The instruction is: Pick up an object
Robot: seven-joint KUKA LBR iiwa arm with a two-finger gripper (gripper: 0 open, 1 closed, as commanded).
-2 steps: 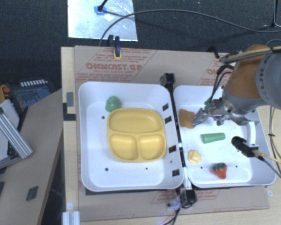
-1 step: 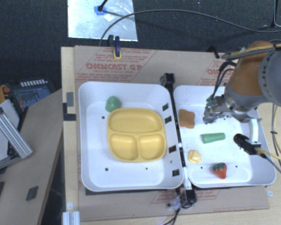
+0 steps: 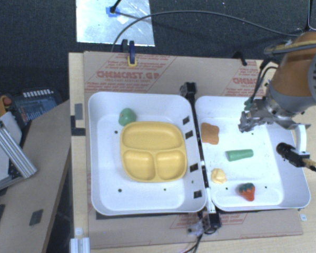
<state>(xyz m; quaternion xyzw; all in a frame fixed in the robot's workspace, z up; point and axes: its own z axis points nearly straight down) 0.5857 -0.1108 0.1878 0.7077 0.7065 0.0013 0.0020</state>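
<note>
White plastic bins hold everything; we judge the pick not yet made. Our gripper (image 3: 247, 121) hovers over the right bin (image 3: 295, 194); we cannot tell its state. The green cylinder (image 3: 239, 154) lies just below it, the orange piece (image 3: 210, 133) to its left, both untouched.

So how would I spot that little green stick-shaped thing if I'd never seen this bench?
Look at the right white bin, nearer the arm. Near its middle lies the green cylinder, on its side, below the orange piece and above the yellow lump. It is that bin's one all-green, rod-shaped thing.
</note>
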